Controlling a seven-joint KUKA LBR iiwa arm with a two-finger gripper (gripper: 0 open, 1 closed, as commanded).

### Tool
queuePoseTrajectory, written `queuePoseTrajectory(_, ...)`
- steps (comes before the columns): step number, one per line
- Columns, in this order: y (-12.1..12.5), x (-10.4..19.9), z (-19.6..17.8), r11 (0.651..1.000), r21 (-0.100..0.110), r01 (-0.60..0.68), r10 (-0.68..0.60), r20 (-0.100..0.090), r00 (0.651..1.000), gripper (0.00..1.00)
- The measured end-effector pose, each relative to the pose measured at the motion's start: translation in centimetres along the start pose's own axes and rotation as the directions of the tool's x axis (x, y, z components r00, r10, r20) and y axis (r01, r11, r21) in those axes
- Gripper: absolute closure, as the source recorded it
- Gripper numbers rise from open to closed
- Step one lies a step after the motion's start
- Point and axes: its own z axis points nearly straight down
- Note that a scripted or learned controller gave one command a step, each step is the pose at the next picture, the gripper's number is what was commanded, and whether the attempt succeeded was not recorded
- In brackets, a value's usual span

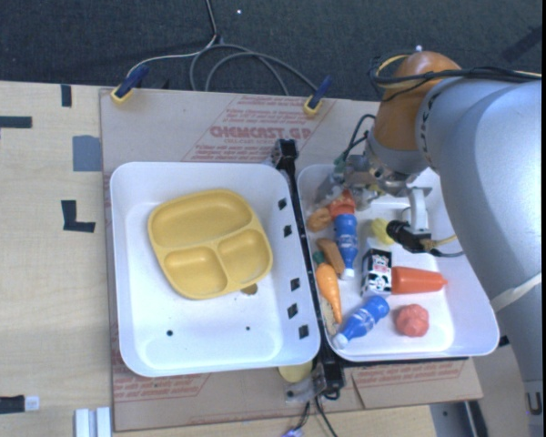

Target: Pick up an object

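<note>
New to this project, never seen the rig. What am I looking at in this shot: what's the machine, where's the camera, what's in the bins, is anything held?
One fixed camera looks down at a slant on a bench with two shallow white bins. The big grey shape on the right is the robot arm, with an orange band above its wrist. Its gripper reaches down into the back of the right bin; I can't tell whether it holds anything.

The left bin holds a yellow divided plate. The right bin holds small toys: two blue bottles, a carrot, an orange cone-like piece, a red ball, and a black-and-white carton.
</note>
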Motion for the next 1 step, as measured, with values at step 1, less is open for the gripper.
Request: queuePoseTrajectory(1,-0.08,-3.43,-0.53,1.0,0.001,-0.003,0.003,-0.002,1.0,0.0)
